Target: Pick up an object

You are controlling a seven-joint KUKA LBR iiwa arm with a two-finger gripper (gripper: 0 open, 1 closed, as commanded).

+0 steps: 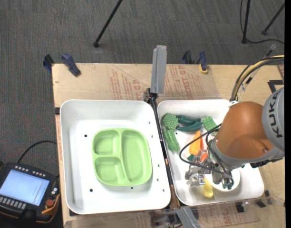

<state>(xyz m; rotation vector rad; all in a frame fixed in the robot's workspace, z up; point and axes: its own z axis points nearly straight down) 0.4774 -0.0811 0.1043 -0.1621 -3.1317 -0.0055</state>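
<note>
Setup: two shallow bins side by side on cardboard-topped bench; left white plastic bin, right white plastic bin.

Note grey metal two-finger gripper low in right bin, toward 6 o'clock of it, beneath orange wrist band. Cannot tell how far open the claw is (masked from above by wrist and cabling). Nothing visibly held.

No single target fixed by task. Nearest candidates:
- yellow rounded plastic toy piece, just beside gripper at 6 o'clock
- orange carrot-shaped plastic toy, near, at 12 o'clock of gripper
- bumpy green broccoli-like toy, dark green pod-shaped toy and long light-green toy, all toward 11 o'clock of right bin

In left bin, centred: light-green three-compartment plastic plate.

Risks, as judged:
- closing between yellow and orange pieces, catching neither
- nudging yellow piece against 6 o'clock wall, out of reach
- pinching a rounded, slick toy off-centre and squirting it sideways
- snagging loose cable on neighbouring toys during lift

Writing: "KUK" legible on grey arm at 3 o'clock of frame (presumably KUKA). Red print on bench cardboard at 12 o'clock of bins, upside down, not read with confidence. Screen of black handheld control pendant at 8 o'clock lit, text too small.
</note>
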